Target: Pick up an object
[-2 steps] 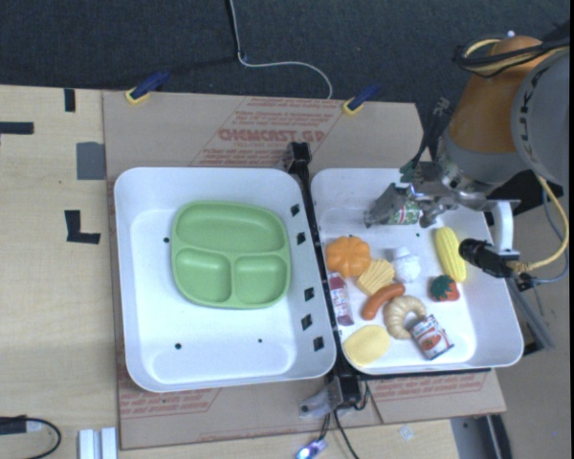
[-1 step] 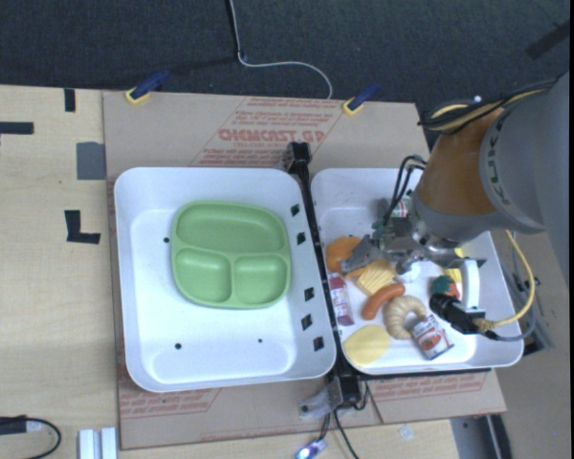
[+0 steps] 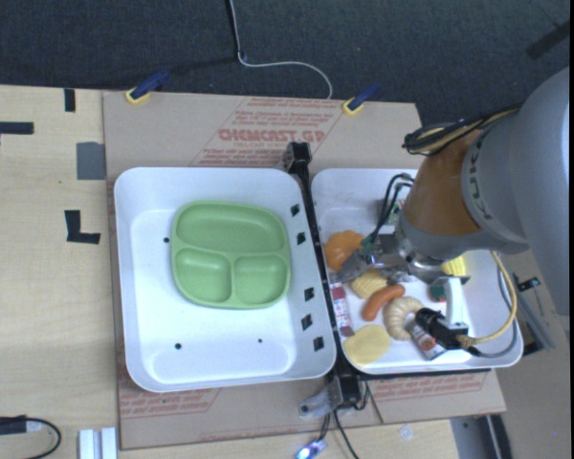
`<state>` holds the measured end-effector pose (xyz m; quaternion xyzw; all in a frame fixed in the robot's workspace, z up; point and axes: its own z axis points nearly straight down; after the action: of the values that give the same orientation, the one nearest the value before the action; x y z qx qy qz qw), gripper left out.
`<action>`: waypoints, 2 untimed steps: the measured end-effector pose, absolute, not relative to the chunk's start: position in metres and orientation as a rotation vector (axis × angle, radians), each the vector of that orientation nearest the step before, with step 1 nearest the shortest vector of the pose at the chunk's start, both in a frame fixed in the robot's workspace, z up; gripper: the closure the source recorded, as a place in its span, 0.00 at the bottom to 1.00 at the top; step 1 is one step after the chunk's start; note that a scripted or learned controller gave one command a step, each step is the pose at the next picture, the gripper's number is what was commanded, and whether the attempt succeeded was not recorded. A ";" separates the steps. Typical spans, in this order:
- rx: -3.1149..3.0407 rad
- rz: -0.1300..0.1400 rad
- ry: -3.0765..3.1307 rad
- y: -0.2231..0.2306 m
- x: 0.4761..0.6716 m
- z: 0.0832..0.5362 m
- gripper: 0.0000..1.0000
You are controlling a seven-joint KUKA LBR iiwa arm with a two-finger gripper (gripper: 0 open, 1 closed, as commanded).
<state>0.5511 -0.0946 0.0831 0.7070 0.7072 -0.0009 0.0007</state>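
Camera view shows the grey arm [image 3: 502, 185] low over the right bin [image 3: 349, 187], where the toy foods lie: an orange piece [image 3: 342, 249], a sausage [image 3: 383, 301], a yellow disc [image 3: 367, 344]. The gripper [image 3: 387, 256] is among them; I cannot tell its jaw state. Nothing looks lifted yet, so the pick remains to do. The left bin [image 3: 139, 285] holds a green tray [image 3: 231, 254].

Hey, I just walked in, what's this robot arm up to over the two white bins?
The grey arm with the orange band is reaching down into the right bin, over a cluster of small toy foods: an orange piece, a reddish sausage, a pale yellow round piece and a croissant-like piece. Its gripper sits low among them, but whether it holds anything cannot be made out. The left bin holds a green divided plate, lying untouched.
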 end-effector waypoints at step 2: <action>2.213 0.002 2.230 0.037 0.555 0.184 0.00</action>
<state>0.5552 0.0370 0.1837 0.7044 0.7098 0.0005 -0.0001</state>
